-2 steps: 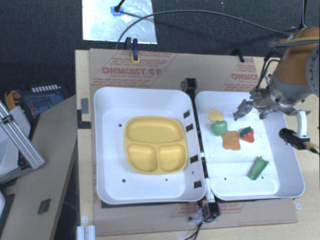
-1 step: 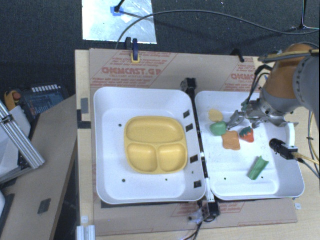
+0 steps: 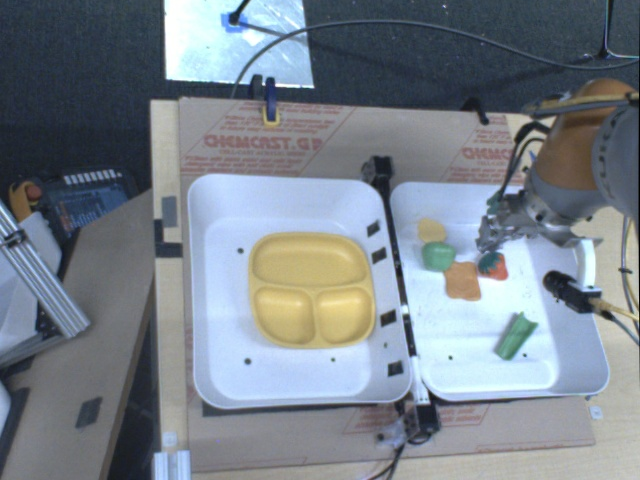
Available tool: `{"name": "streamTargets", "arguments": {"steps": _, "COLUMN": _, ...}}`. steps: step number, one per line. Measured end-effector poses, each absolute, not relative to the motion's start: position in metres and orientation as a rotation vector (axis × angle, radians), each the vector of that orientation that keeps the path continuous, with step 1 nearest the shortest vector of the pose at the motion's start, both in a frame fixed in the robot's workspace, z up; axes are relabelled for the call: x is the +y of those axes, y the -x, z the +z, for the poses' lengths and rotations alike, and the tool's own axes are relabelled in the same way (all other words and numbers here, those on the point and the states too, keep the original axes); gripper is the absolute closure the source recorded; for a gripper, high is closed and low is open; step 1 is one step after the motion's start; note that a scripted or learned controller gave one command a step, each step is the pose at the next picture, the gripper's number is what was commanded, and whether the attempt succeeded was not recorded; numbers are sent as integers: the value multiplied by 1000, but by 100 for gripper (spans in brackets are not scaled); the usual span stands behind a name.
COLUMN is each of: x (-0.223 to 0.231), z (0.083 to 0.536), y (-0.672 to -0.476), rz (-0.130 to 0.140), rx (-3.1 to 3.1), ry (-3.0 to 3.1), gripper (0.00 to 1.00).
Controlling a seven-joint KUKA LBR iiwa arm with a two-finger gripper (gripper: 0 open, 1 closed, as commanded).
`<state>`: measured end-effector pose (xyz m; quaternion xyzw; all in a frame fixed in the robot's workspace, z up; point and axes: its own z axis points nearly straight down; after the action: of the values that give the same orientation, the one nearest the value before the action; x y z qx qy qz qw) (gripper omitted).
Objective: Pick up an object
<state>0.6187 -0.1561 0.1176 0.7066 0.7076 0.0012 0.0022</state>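
Camera view looks down at a slant on the table (image 3: 170,298) with two white bins next to each other. The left bin (image 3: 215,218) has a yellow divided tray (image 3: 305,288) sitting pretty much in the middle of it. The right bin (image 3: 570,358) is where the small stuff is: a pale yellow piece (image 3: 432,231) near the top, a green round piece (image 3: 438,257) just below and touching it, an orange flat piece (image 3: 462,282) just below that, a little red and green object (image 3: 492,264) beside the orange one on its right, and a green stick-shaped piece (image 3: 516,336) lying well apart lower down, tilted. The arm (image 3: 580,158) comes in from the right, grey with the orange band up top, and the gripper (image 3: 491,236) hangs right over the red and green object, which sits just under the tips and looks like it's touching or nearly touching them. Honestly can't tell if the fingers are spread or closed, it's too small and dark there, and I can't see anything clearly pinched between them. The object looks to be resting on the bin floor.
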Motion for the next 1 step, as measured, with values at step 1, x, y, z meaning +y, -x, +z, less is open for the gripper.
{"name": "streamTargets", "arguments": {"steps": 1, "x": -154, "z": 182, "y": -624, "rz": 7, "rx": 2221, "ry": -2211, "gripper": 100}}
